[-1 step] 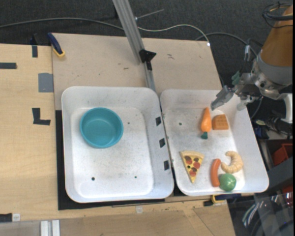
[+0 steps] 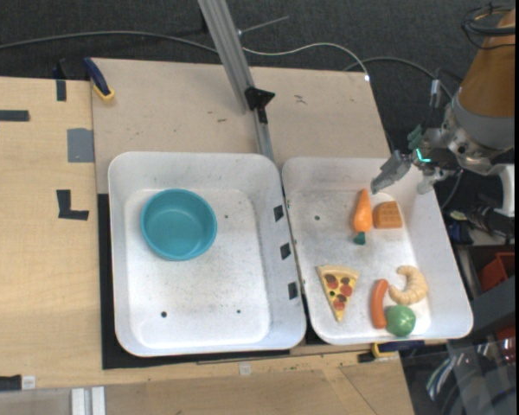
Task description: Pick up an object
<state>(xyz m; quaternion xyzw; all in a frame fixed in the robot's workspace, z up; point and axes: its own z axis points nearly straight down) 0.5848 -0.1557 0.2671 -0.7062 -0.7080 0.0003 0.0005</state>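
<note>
Camera view: the gripper (image 2: 396, 169) hangs over the right bin's (image 2: 320, 180) upper right, fingers apart, holding nothing. The toy carrot (image 2: 362, 212) lies just below-left, beside an orange block (image 2: 387, 215). A clean pick calls for straddling the carrot clear of the block.

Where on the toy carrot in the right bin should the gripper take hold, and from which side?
Probably across the carrot's orange body near its middle, descending from above. It lies flat, running up-down in the view, so fingers should close left-right; the bread-like block sits close on its right, leaving little room. The gripper is just above-right.
</note>
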